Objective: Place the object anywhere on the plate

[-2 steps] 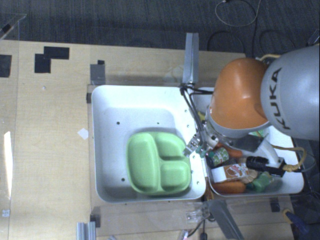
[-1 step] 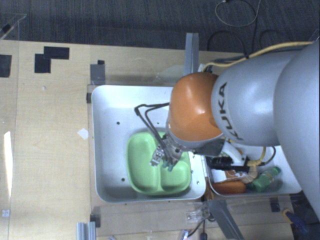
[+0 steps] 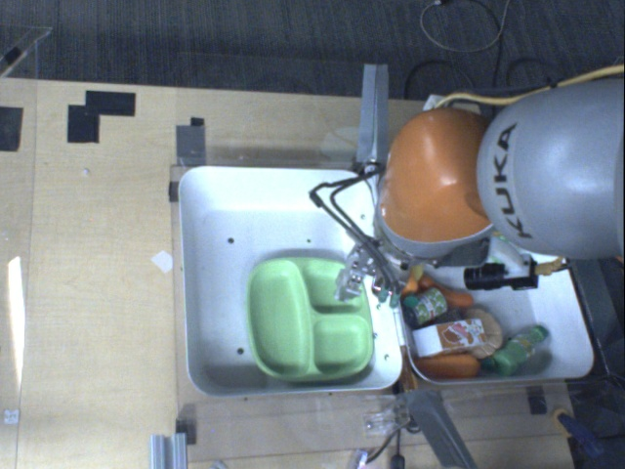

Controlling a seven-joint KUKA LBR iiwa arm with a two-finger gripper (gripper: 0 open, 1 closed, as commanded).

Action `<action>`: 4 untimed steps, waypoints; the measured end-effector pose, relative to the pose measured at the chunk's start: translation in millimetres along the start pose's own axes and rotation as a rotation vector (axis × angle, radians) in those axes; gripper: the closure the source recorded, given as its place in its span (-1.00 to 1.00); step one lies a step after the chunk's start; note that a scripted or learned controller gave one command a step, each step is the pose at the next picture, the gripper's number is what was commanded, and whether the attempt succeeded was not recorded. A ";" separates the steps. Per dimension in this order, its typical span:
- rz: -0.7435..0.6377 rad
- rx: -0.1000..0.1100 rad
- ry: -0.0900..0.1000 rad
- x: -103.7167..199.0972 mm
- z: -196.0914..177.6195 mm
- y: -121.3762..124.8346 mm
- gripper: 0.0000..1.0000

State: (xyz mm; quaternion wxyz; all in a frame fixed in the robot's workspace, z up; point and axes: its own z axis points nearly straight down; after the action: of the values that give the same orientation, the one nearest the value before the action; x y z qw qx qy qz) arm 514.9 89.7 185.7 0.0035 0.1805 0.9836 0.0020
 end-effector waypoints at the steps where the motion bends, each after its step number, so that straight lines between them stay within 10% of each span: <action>1: -0.027 0.002 -0.001 -7.6 -25.6 -88.5 1.00; 3: -0.794 -0.002 0.000 39.9 -12.2 30.0 1.00; 4: -0.793 -0.002 0.000 39.9 -12.1 29.8 -1.00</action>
State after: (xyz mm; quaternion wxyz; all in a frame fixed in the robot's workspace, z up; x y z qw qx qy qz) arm 488.1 131.6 197.7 0.0040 -0.2135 0.9769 0.0014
